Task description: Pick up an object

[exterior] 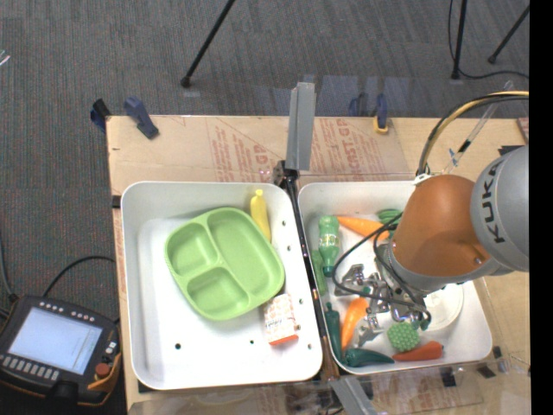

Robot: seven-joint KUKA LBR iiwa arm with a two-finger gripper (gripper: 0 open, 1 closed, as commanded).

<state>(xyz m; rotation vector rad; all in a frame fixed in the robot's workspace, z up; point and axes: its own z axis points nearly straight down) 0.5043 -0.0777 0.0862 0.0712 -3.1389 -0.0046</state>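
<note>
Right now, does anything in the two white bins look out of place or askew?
Nothing looks damaged or spilled. The light green divided plastic tray lies at a slant in the left white bin, and a small orange-and-white carton lies at the tray's lower corner.

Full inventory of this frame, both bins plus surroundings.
bins: 2, white, side by side on bench
divided plate: 1, light green, left bin
banana: 1, yellow, left bin, at plate's far edge
small carton: 1, orange and white, left bin, near front
bottle: 1, green, right bin, left side
carrots: 3, orange, right bin
bumpy ball: 1, green, right bin front
teach pendant: 1, dark, floor at left
arm: 1, grey with orange band, over right bin
end effector: 1, metal, low in right bin
</note>
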